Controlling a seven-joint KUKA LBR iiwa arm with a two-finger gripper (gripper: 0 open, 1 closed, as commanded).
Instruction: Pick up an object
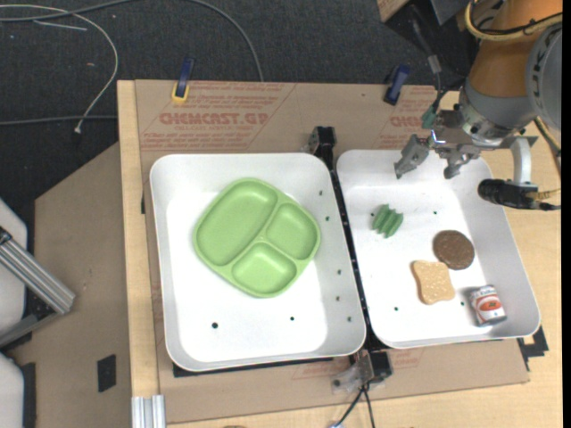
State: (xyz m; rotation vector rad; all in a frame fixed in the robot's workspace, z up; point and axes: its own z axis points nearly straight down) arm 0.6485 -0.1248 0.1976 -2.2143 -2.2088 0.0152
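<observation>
My gripper hangs over the far edge of the right bin, its two fingers spread open with nothing between them. Below it, toward the near side, a small green ridged piece lies on the bin floor. Further right lie a round brown cookie, a tan toast slice and a small red-and-white can on its side. All of these sit apart from the gripper.
The left bin holds a green divided plate. A black clamp sits between the bins at the far edge. The arm with its orange band comes in from the upper right. Blue clips hold the cardboard base.
</observation>
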